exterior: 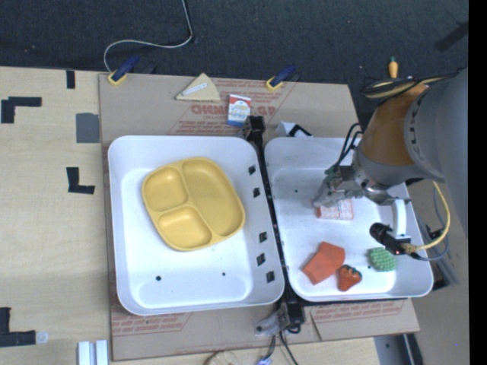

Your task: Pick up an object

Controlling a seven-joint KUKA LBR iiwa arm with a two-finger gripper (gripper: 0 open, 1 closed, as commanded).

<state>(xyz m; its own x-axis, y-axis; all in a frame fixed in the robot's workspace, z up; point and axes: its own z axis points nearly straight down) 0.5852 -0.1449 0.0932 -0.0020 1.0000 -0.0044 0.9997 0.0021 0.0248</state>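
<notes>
In the right bin (293, 166), my gripper (332, 196) hangs low, its tip right over a small white and pink packet (336, 211) lying on the bin floor. An orange block (324, 262) rests nearer the front of the same bin, with a red strawberry-like toy (348, 277) beside it and a green knobbly piece (383, 259) to its right. The arm's orange band (388, 131) is above the wrist at the right.
The left bin (125, 226) holds a yellow divided plate (192, 202). Behind the bins on the cardboard lie a small red and white box (239, 109) and a triangular wedge (199, 88). A black part of the wrist (386, 238) and cables hang near the green piece.
</notes>
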